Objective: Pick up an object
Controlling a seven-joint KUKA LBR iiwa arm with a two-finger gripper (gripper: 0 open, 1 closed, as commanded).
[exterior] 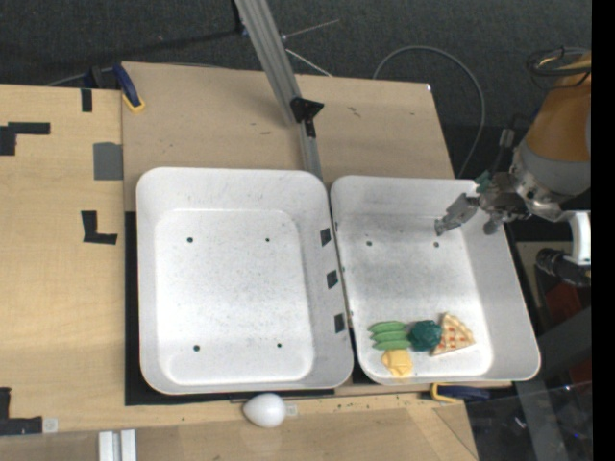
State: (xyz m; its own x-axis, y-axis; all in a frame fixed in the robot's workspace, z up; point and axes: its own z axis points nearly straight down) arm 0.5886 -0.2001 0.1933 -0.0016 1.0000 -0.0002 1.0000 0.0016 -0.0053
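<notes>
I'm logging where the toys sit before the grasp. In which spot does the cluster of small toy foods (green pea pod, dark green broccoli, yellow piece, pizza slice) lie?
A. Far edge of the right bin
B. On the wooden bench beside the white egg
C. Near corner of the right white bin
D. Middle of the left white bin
C: the cluster of small toy foods lies in the right white bin, at its near edge, well away from the two-finger gripper at the bin's far right.

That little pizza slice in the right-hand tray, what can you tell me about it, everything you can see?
The pizza slice looks like a small toy, probably plastic: a pale tan triangle with reddish spots on top. It lies flat on the floor of the right bin, near the front corner, its point aimed roughly toward the bin's back. Its left edge touches or nearly touches a dark green lumpy toy. The gripper is well away, near the bin's back edge, not touching it.
</notes>
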